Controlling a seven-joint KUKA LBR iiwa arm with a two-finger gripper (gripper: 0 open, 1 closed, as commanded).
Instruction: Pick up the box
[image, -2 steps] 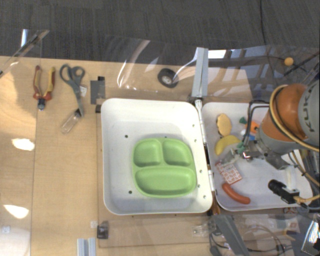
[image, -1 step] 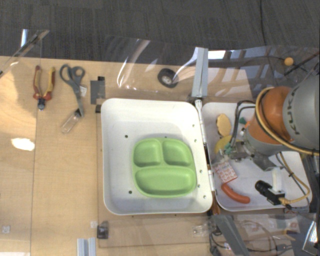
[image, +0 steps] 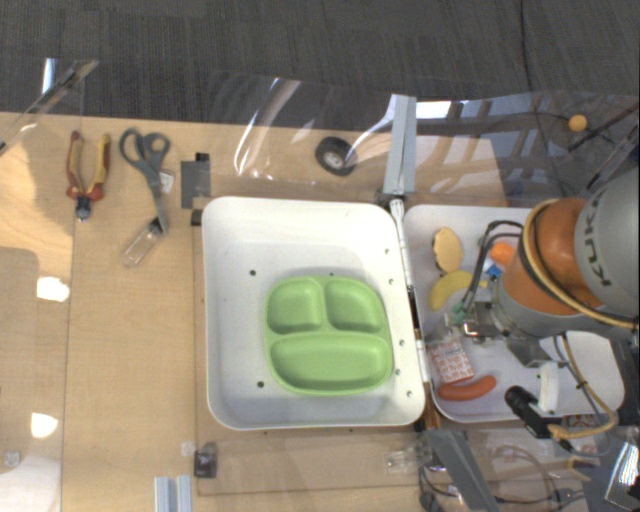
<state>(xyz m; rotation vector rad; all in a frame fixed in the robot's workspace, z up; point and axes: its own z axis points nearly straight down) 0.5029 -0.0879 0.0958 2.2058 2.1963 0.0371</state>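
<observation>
Over the right-hand bin I hang, my grey arm with its orange band reaching in from the right, and my gripper sits low above the bin's left half. Whether my jaws stand apart or together I cannot tell; my own wrist and cables hide them from the camera.

Just below my jaws, towards the near edge of the bin, lies the box, a small flat packet with red and white print, resting on the bin floor and not between my jaws as far as can be seen. Beyond the box, nearer still to the front rim, lies a red sausage. Just beside my jaws on the far side lies a yellow banana, and past it a tan oval piece.

Well off to the left of my jaws, in the other bin, rests a green divided tray. Farther left on the bench lie scissors and red-handled pliers.
</observation>
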